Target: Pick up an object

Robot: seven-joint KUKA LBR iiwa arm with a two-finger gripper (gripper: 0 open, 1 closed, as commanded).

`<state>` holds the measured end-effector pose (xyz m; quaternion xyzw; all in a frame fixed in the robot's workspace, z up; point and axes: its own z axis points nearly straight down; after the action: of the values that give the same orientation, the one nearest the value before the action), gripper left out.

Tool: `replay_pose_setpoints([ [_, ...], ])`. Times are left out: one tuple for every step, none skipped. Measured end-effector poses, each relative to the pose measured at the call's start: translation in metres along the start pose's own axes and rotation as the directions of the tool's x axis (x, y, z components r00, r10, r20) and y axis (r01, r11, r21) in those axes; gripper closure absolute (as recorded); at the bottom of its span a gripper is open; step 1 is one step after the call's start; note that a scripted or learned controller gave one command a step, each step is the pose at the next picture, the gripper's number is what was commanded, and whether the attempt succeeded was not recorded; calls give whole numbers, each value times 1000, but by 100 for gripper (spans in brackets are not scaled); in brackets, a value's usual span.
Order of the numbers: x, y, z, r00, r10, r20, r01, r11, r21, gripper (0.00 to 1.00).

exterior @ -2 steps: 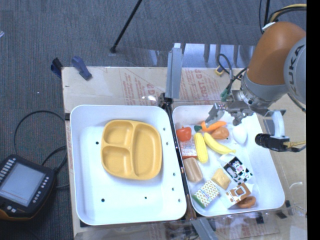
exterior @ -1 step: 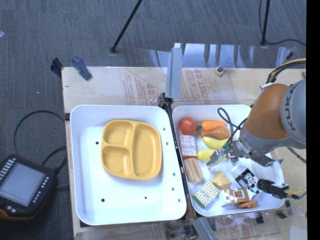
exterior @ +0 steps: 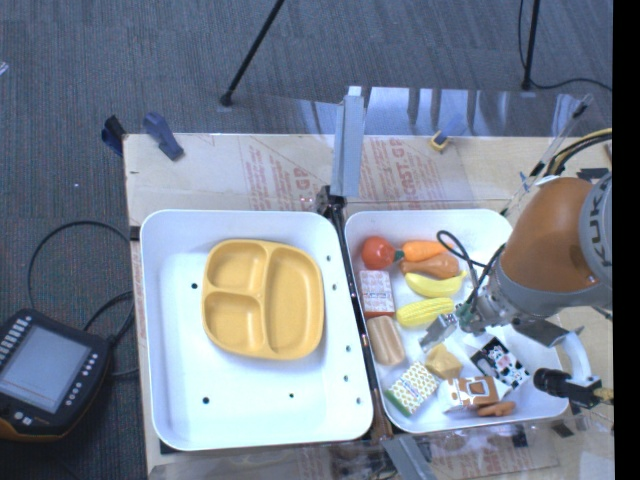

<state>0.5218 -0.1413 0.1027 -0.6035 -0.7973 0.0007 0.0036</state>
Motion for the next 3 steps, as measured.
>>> replay_pose_setpoints([
  [4,62,17,997,76,2,-76,997,0,0],
  [1,127,16,1000,17,2,-17,1000,-2,0],
  [2,123,9,1000,18,-3,-18,1000,10,100],
])
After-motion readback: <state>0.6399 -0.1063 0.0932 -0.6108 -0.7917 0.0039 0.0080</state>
